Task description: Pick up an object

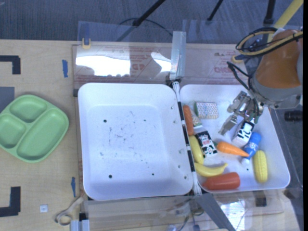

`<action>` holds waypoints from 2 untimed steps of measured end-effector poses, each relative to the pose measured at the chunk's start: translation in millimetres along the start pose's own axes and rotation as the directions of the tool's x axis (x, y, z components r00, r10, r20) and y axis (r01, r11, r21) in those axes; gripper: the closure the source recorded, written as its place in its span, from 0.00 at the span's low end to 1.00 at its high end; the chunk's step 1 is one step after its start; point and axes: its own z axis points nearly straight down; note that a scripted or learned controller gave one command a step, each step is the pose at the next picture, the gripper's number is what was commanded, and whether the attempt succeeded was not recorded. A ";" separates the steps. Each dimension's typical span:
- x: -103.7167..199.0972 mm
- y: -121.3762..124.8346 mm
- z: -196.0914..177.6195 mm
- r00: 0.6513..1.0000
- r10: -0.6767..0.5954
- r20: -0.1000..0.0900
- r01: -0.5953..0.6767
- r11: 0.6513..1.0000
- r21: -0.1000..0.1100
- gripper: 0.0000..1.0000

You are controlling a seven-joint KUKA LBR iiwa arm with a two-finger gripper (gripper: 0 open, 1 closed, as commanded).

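The pincer (239,113) hangs low in the right bin (281,143) with its fingers spread apart and nothing between them. Just beneath and to its right lies a white-and-blue bottle (247,136), the nearest thing to take; an orange carrot (230,148) lies a little below it. This looks like the approach step. Next it would need to settle over the bottle, drop, and close squarely.

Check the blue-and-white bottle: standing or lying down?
Lying down: the bottle rests on its side in the right bin, just below the hand.
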 end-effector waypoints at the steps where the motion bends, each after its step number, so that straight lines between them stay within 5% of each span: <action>1: 71.2 1.3 24.5 0.997 -0.072 0.006 0.072 0.997 -0.002 0.00; 2: 13.0 5.6 9.1 0.970 -0.242 0.001 0.242 0.970 0.000 0.00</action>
